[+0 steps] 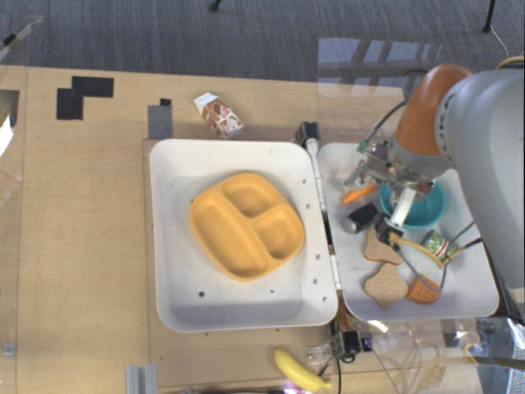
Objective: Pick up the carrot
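Camera view looks down on the right bin (pixel 484 298), where the carrot (pixel 358 194) lies near its left wall beside the teal bowl (pixel 426 208), just under the end effector (pixel 379 173), whose grip state cannot be told, with bare floor along that wall.

A pale wooden bench (pixel 82 245) spreads left of the tool, black patches (pixel 82 95) at its far corner; beyond its far edge lies dark grey ribbed carpet (pixel 271 23).
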You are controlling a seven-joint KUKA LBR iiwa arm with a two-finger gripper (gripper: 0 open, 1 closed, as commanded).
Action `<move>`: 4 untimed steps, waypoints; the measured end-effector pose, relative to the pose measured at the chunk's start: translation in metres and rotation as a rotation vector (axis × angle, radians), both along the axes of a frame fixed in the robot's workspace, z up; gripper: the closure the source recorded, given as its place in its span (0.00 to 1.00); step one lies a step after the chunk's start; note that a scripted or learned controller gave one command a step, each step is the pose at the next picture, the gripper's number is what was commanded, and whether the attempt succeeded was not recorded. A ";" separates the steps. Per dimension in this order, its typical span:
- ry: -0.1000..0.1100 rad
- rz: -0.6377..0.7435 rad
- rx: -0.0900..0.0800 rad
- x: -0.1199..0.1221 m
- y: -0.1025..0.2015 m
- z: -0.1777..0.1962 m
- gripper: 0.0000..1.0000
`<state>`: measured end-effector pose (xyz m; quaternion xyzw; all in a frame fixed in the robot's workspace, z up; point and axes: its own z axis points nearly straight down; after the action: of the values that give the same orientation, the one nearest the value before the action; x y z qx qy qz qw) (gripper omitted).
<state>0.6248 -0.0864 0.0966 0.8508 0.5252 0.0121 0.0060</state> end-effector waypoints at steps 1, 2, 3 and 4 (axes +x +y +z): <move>0.017 0.001 -0.001 -0.004 -0.001 0.005 1.00; 0.018 -0.081 0.005 -0.033 0.077 0.093 1.00; 0.003 0.174 -0.010 -0.056 0.037 0.320 1.00; 0.016 0.176 -0.006 -0.056 0.039 0.313 0.00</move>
<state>0.5683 -0.0471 0.4096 0.8014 0.5981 0.0041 0.0034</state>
